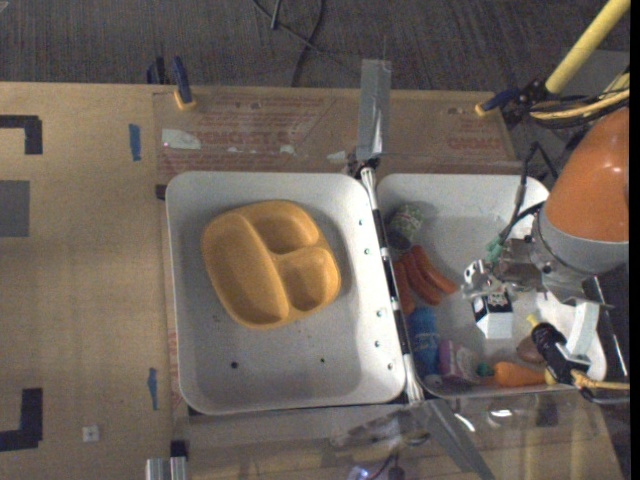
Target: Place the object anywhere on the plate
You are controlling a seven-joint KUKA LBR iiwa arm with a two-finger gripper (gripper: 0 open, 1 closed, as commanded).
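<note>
Camera view: slanted look down on a wooden table point(80, 298) with two white bins side by side.
Right bin point(455, 208): toys lie along its left and near edges, among them an orange carrot point(517, 373), a blue piece point(424, 330) and red-orange sausages point(427, 273).
Pincer point(493, 303): low over the right bin, by a small white and black block point(493, 320); apart or together, I cannot tell.
Left bin point(290, 373): holds the plate.
Plate point(270, 262): yellow-orange, three compartments, lying flat, well apart from the toys.
Arm point(592, 203): grey with an orange band, above the right bin.
</note>
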